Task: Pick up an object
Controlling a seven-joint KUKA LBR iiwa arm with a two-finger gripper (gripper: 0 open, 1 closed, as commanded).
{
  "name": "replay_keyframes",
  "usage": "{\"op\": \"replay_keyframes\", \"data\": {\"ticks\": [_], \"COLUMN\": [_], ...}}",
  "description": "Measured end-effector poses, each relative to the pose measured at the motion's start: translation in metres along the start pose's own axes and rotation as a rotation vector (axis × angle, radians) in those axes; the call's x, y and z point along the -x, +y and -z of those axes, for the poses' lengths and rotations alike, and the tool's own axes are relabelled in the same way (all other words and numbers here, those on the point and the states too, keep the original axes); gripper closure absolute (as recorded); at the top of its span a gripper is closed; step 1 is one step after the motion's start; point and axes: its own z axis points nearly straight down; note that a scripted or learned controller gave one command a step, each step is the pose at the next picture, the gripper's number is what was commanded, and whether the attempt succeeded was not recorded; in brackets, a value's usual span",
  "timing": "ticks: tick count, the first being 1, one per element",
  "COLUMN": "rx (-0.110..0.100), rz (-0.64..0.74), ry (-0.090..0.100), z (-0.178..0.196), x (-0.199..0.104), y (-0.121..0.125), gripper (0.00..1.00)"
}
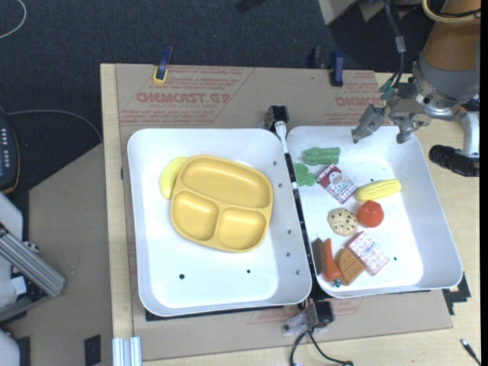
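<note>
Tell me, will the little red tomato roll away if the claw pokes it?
Probably, yes. The tomato looks round and smooth, so a poke could roll it. It may not go far: the corn and cookie sit close beside it. It looks like a small toy, so likely light.

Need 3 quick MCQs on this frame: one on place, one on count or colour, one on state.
1. Which bin holds the yellow tray?
A. left bin
B. right bin
C. neither

2. How many compartments does the tray have?
A. two
B. three
C. five

3. What is between the gripper fingers?
A. the corn
B. the tomato
C. nothing

Answers:
1. A: the tray lies in the left bin, with the toy food in the right bin.
2. B: one long section and two smaller ones.
3. C: the fingers are spread over the right bin's far edge, while the corn and tomato lie apart.
</note>
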Motion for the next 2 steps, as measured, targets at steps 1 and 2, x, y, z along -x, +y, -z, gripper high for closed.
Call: {"op": "replay_keyframes", "data": {"ticks": [1, 2], "rx": [0.014, 0.007], "rz": [0.002, 0.002], "ry": [-0.002, -0.001], "z": [0.008, -0.054], "x": [0.0, -0.004], "y": [0.003, -0.003], "gripper": [0.0, 0.0]}}
